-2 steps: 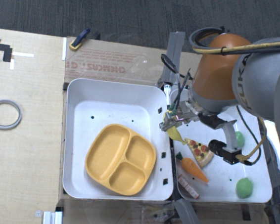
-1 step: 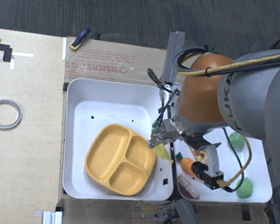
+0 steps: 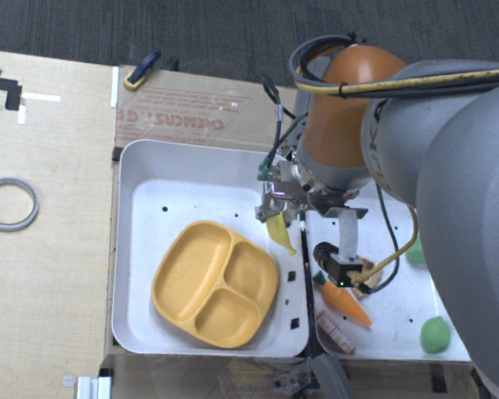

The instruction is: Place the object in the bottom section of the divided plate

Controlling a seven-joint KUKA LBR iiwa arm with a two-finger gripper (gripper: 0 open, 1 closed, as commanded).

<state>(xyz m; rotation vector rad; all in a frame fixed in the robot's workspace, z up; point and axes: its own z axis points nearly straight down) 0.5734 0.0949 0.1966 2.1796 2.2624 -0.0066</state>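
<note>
My pincer point(image 3: 281, 208) hangs over the left bin point(image 3: 131, 226), just past the far right edge of the yellow divided plate point(image 3: 214, 283). Between its fingers I see a thin yellow-green object point(image 3: 279, 231), clamped at its upper end and dangling down at a slight tilt; its lower tip ends just above and to the right of the plate's upper right compartment. It is not on the plate.

The plate lies flat on the bin floor, with one long compartment on its left side and two smaller ones on its right.

To the right of the plate, across the dividing wall between the bins, the right bin point(image 3: 395, 329) holds an orange carrot point(image 3: 347, 304) lying at a slant, a pinkish item point(image 3: 335, 332) just below it, and a green ball point(image 3: 435, 334) well off toward the far side from the plate.

Well to the left of the plate, out on the tabletop point(image 3: 34, 304), a grey ring of tape point(image 3: 7, 203) lies flat. Beyond the plate, a sheet of brown cardboard point(image 3: 196, 113) sits behind the bin.
</note>
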